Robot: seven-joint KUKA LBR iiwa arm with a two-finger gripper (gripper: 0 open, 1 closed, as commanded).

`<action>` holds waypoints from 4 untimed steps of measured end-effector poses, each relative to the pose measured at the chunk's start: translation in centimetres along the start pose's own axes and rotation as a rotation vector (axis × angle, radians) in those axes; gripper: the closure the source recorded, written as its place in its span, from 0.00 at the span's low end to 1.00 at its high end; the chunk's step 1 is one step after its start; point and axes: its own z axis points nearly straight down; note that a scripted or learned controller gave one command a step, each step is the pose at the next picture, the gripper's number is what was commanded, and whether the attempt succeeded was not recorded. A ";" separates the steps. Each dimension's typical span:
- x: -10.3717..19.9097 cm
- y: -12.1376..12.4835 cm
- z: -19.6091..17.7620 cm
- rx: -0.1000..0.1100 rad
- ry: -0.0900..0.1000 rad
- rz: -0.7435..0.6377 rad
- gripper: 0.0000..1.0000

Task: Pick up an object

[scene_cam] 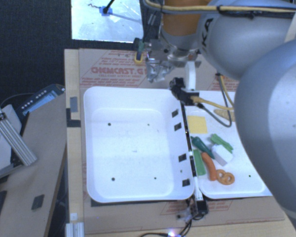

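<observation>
Two white bins sit side by side on the desk [74,132]: the left bin [130,142], then the right bin [246,184] with one yellow square [197,124], green pieces [200,154], one orange carrot-like piece [210,166], one white block [223,155] and one pretzel [226,178]. The arm [256,38] hides that bin's right part. The gripper [155,73] hangs above the left bin's far rim, its fingers too blurred to tell how far apart or whether they hold anything.

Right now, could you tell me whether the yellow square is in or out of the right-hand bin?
In. The yellow square lies flat on the right-hand bin's floor, beside the divider.
</observation>
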 end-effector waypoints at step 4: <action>-19.7 -1.1 5.6 0.003 -0.008 0.022 0.00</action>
